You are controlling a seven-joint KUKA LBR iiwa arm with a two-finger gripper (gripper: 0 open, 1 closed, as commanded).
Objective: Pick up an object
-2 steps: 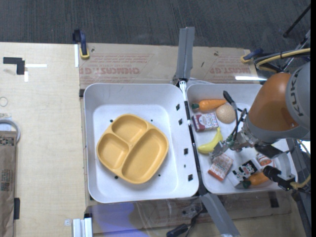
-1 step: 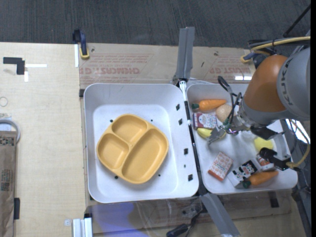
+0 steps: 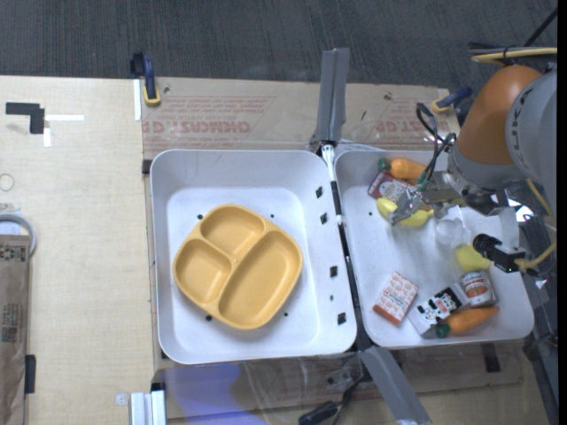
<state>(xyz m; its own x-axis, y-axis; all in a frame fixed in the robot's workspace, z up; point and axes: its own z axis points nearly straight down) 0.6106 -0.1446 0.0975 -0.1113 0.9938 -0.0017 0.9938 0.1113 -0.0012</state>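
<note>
Near edge of right bin (image 3: pixel 523 330): carrot (image 3: pixel 468 320), black-white pack (image 3: pixel 437 308), small can (image 3: pixel 476 287), orange snack packet (image 3: pixel 395 297). Left bin (image 3: pixel 164 237) carries yellow divided plate (image 3: pixel 237 266). Farther back, gripper (image 3: pixel 409 204) sits low over a yellow item (image 3: pixel 409 216), partly hidden; jaws state cannot be told. Another carrot (image 3: pixel 407 168) behind.

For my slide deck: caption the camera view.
KUKA arm's gripper lowered over a yellow toy in the cluttered right bin; yellow divided plate in the left bin.
</note>
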